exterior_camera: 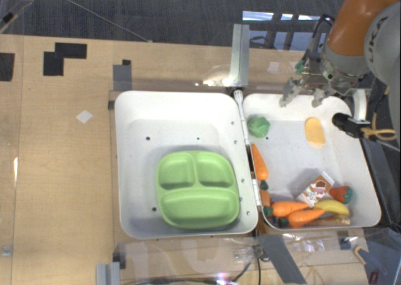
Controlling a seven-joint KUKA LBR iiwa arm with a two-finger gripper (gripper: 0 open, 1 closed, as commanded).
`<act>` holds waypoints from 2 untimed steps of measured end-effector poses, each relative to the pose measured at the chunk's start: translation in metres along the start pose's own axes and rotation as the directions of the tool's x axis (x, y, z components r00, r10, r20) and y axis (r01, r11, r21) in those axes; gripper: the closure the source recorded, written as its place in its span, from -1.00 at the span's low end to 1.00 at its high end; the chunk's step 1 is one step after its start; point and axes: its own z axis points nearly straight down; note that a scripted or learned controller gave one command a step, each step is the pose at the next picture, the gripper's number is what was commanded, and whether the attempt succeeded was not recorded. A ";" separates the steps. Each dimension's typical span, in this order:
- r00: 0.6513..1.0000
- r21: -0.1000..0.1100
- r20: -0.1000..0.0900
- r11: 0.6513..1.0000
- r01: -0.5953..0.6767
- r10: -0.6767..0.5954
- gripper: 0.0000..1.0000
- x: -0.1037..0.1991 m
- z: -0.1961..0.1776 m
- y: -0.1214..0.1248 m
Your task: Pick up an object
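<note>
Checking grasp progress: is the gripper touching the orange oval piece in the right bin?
Apart. The camera view shows bare white bin floor between the gripper and the orange oval piece.

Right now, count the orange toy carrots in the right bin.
3, maybe more hidden: one orange toy carrot along the left wall, two piled at the front.

- You have a wooden bench [56, 171].
- On it, two white bins sit touching: left bin [135, 111], right bin [363, 199].
</note>
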 end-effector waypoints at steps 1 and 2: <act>0.998 0.001 0.002 0.998 -0.068 0.068 -1.00 -0.061 0.080 -0.040; 0.999 -0.005 0.003 0.999 -0.043 0.043 -1.00 -0.093 0.108 -0.037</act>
